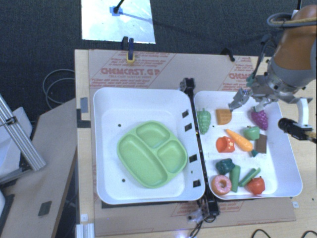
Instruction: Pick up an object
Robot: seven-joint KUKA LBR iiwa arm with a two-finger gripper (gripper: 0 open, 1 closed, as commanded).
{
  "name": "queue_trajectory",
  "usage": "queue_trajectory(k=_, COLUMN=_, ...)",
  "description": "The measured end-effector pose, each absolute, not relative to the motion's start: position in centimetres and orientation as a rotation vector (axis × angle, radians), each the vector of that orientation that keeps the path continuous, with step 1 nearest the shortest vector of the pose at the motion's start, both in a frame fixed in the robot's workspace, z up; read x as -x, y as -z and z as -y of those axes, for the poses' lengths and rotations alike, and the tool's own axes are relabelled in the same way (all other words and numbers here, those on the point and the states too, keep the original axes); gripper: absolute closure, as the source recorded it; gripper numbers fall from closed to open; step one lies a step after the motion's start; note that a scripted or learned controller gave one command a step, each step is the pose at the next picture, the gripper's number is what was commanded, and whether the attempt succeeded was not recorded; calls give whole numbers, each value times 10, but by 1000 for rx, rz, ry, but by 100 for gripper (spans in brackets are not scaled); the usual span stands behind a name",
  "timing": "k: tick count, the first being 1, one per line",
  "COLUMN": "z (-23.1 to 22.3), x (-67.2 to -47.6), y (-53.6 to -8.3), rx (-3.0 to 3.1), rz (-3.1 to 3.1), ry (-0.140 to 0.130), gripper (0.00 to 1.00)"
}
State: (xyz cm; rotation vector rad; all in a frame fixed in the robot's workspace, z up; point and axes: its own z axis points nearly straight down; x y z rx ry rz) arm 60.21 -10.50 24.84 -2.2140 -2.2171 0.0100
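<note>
The tool (250,99) hangs over the right bin (292,167) with its 2 fingers spread wide and nothing between them. Purple grapes (259,118) lie just below its right finger, an orange block (224,116) just below-left, and a carrot (238,140) lies farther below

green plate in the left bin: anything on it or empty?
Empty. The green divided plate lies flat in the left bin, all three compartments showing bare green; the toy food sits in the right bin.
</note>
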Motion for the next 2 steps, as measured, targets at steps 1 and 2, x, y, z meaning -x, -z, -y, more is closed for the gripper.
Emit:
queue_trajectory(k=1, z=105, x=-604, y=-255, rx=2218, rz=2226, ry=2, gripper=0)
queue_trajectory(k=2, z=106, x=-611, y=-195, rx=2219, rz=2221, ry=-2, gripper=0)
